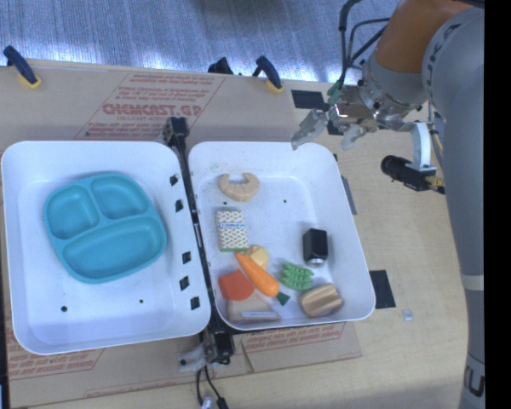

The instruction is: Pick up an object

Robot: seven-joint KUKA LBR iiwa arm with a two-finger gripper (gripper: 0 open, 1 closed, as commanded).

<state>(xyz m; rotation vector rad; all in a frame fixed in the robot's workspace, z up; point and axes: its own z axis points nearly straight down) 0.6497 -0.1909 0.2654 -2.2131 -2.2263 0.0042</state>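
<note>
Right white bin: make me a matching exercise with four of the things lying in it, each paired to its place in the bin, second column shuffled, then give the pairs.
Things:
1. beige crescent-shaped croissant
2. small black box
3. orange carrot
4. brown bread roll

Places in the right white bin:
A. front right corner, near the green ridged piece
B. far end, nearest the open gripper
C. right side, about halfway along
D. middle front, slanted, beside the red round slice

Pairs: 1-B, 2-C, 3-D, 4-A
</note>
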